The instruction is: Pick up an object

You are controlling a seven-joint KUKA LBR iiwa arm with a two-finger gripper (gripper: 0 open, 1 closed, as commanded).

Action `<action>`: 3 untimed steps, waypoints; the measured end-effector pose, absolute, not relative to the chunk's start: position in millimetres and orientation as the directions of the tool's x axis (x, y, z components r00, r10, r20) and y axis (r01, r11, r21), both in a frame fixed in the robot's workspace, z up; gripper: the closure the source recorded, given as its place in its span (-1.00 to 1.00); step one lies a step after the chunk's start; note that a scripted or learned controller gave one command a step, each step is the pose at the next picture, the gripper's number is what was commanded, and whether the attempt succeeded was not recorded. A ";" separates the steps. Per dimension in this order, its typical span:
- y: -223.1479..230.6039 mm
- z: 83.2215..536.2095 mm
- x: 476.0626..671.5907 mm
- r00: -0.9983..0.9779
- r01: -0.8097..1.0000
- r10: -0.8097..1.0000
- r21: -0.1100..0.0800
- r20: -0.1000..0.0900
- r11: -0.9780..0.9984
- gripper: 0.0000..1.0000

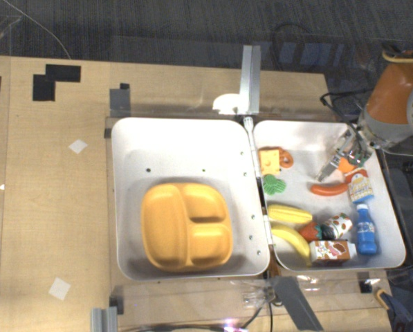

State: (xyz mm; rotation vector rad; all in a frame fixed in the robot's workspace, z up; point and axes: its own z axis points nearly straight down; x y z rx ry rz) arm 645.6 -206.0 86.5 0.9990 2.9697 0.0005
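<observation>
Hand [333, 166] low in right bin [299, 138] above red chili [328, 189]; grip state unclear, labels unreadable.

The arm is seen entering from the right edge at the far right of the scene. Its orange band [391, 95] is placed above the grey wrist [389, 128], which is angled down and to the left. The gripper [333, 167] is pointed down-left from the wrist, its thin metal fingers [328, 169] lowered at a slant. Whether anything is gripped cannot be made out.
</observation>
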 end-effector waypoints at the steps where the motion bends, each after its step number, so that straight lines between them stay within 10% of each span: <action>1: -205.7 152.7 610.4 -0.568 0.823 0.823 0.004 -0.006 0.568 -1.00; 2: -205.1 151.2 609.8 -0.569 0.823 0.823 0.003 -0.004 0.569 -1.00; 3: -168.9 85.9 652.2 -0.376 0.926 0.927 0.006 -0.004 0.376 -1.00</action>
